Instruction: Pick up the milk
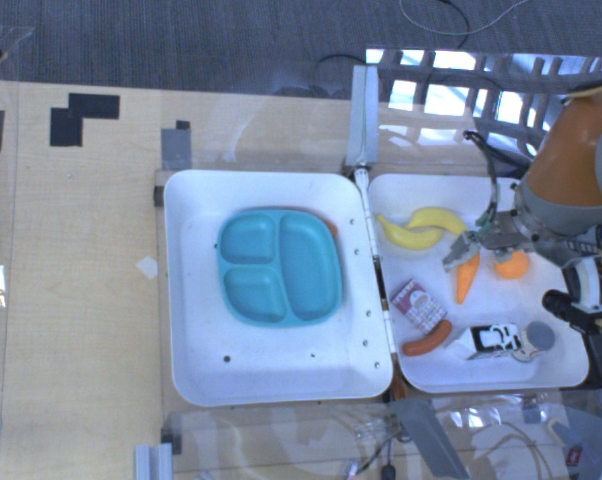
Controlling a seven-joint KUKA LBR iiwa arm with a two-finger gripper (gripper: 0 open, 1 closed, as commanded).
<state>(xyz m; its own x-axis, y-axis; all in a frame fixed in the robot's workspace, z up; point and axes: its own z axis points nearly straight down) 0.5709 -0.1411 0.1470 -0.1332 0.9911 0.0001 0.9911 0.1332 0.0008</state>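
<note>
The milk is a small white container with black patches and a grey cap. It lies on its side near the front right of the right bin. My gripper hangs over the middle of that bin, right at the top end of an orange carrot. It is well behind and to the left of the milk, and apart from it. The grey arm with its orange band reaches in from the right.
Around the milk in the right bin are a yellow banana, a small orange piece, a pink patterned carton and a sausage. The left bin holds a blue divided plate.
</note>
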